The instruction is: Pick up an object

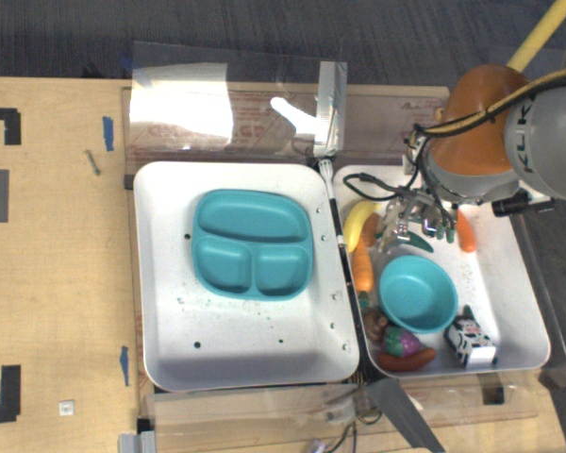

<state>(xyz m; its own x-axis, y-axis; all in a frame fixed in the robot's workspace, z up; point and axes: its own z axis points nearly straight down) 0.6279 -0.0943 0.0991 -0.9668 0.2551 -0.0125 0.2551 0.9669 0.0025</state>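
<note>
Nearest the camera, at the bottom right of the frame, a small black-and-white dice-like block (472, 340) sits in the lower corner of the right bin (524, 291). Just left of it lie a dark reddish piece of toy food (403, 345) and, above them, a teal bowl (417, 293) standing upright. Along that bin's left wall I see an orange carrot-like piece (361, 270) and a yellow banana (357, 223), with a slim orange piece (466, 232) off to the upper right.

Beside it, the left bin (160, 281) carries a teal divided plate (252, 243) in its middle.

From the upper right the arm reaches in, and its gripper (410, 223) hangs low over the upper part of the right bin, just above the bowl's far rim and right of the banana. Wires and metal crowd the tip; whether the jaws are spread or pressed together I cannot tell, and I see nothing between them.

No object is named, so anything in the right bin would serve. To do the pick well, I would judge the banana or the bowl's rim the likeliest targets. The jaws should come down squarely astride one thing, clear of the bin wall and neighbours, close firmly, then lift straight up.
</note>
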